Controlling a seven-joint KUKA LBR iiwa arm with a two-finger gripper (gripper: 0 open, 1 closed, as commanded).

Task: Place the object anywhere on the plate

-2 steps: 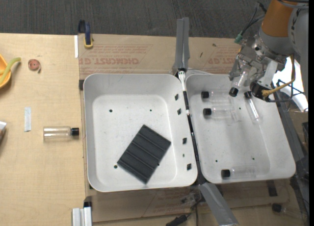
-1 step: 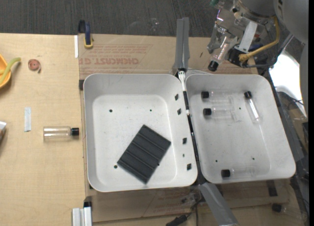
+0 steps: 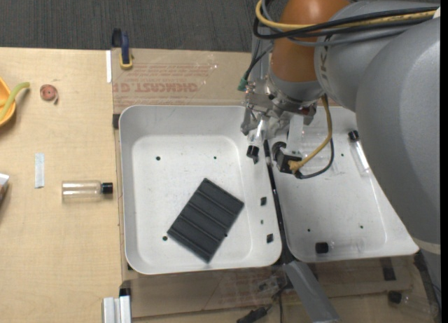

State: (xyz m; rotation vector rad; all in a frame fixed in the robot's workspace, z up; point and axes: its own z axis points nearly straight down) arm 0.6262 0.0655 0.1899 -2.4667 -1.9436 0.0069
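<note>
Can't tell finger state: gripper (image 3: 260,134) sits over the seam between the two bins, tips lost in clutter, nothing visibly held. Dark ribbed plate (image 3: 206,218) lies flat and skewed in the left bin (image 3: 140,139), well apart from the gripper. Which item is the object to place isn't clear. My take: confirm a grasp first, then carry low and release over the plate's middle.

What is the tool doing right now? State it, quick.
Tool: above the seam between the left bin and the right bin; open or shut cannot be told. The dark ridged plate lies apart in the left bin.
</note>
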